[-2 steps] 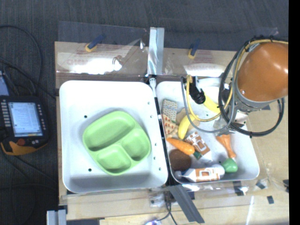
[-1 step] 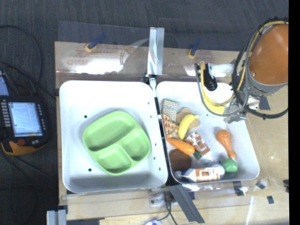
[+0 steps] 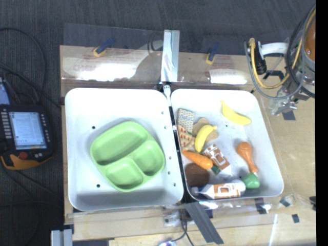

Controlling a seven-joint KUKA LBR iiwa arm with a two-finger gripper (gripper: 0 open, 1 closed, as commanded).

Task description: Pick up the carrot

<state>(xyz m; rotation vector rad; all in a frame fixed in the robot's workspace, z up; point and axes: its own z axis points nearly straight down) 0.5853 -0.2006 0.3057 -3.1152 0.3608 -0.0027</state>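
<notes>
- Carrot [image 3: 198,159] lies in the right bin [image 3: 266,137], towards its left wall, pointing left and slightly far.
- You see it touching a brown round item [image 3: 196,175] on its near side and a small printed carton [image 3: 216,156] on its right; a yellow banana [image 3: 205,135] sits just beyond it.
- Farther right in the same bin: a second yellow piece [image 3: 234,115], a drumstick [image 3: 246,154], a green piece [image 3: 251,180], a white packet [image 3: 223,190].
- Left bin [image 3: 82,111] holds a green divided plate [image 3: 128,154].
- Arm [image 3: 306,50] sits at the far right, outside the bins, well apart from the carrot.
- Fingers: you cannot tell their state here.
</notes>
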